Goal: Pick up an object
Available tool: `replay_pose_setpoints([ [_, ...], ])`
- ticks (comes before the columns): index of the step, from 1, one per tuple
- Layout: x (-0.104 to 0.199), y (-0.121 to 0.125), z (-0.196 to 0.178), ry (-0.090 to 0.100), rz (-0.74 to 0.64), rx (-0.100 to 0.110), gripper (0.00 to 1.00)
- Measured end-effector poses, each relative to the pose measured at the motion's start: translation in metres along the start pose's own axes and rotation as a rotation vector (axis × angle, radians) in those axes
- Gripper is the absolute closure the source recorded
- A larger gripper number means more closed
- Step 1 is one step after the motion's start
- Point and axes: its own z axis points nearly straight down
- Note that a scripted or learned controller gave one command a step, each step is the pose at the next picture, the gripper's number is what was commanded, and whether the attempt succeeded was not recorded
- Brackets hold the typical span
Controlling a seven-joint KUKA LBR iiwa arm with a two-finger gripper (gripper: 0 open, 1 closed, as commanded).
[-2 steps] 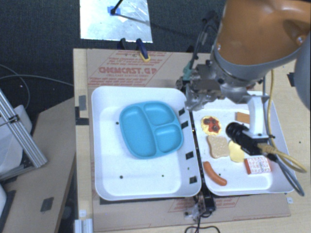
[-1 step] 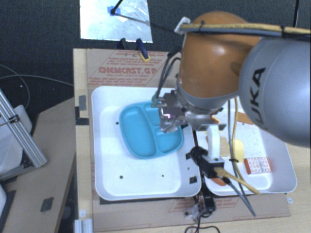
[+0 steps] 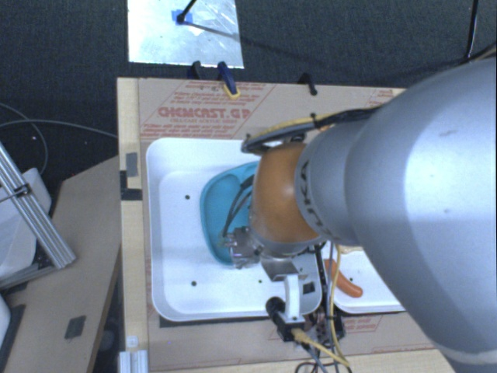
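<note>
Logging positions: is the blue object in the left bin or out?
In. The blue object lies on the left bin floor, partly under the arm.

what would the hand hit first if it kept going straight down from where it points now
Probably the translucent blue plastic dish in the left white bin; the hand sits at that dish's lower edge. The arm hides the fingertips, so depth is uncertain.

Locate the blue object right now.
The blue object lies in the left bin, toward its right side, partly hidden under the arm's orange band.
</note>
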Motion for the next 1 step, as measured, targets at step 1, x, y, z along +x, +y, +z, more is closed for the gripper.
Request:
replay_pose_setpoints([
  [1, -0.0309, 0.1009, 0.0124, 0.006, -0.001, -0.012, 1.0],
])
